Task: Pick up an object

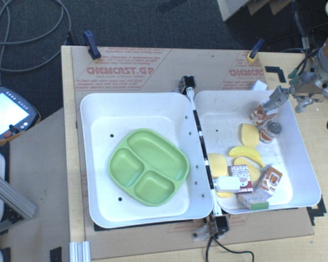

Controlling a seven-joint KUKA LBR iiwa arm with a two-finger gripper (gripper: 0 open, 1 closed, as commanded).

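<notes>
Heaped small packets and yellow toy pieces [246,173] crowd the right white bin's [309,171] near corner. Farther back, the gripper [269,107] reaches a small brown-and-white can [258,115], within easy reach; whether its jaws are spread, I cannot tell.

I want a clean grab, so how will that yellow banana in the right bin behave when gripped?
The banana looks smooth and curved, so it may slip or rotate between jaws. Probably light plastic. It touches neighbouring yellow pieces, which may shift.
</notes>
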